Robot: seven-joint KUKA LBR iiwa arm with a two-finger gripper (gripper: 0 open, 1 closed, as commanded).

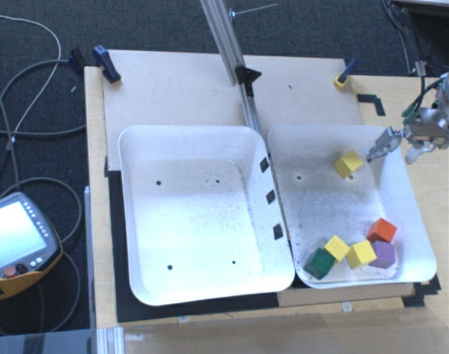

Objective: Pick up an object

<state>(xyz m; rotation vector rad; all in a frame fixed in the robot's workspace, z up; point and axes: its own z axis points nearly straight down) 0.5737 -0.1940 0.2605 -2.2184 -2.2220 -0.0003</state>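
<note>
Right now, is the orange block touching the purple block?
Touching. The camera view shows the orange block resting against the purple block, with no gap between them, in the right bin.

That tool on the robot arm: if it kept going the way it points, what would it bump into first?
Probably the lone yellow cube in the right white plastic bin; the tool points leftward at it, though height above it is unclear.

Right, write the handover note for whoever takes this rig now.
Gripper: at the right bin's far right edge, fingers spread, nothing between them.
Blocks, all in the right bin: one yellow block alone just left of the gripper; a cluster at the near edge of green, two yellow, purple and orange.
Done: nothing picked yet.
Left: close on a block, probably the lone yellow one, and lift it.
</note>
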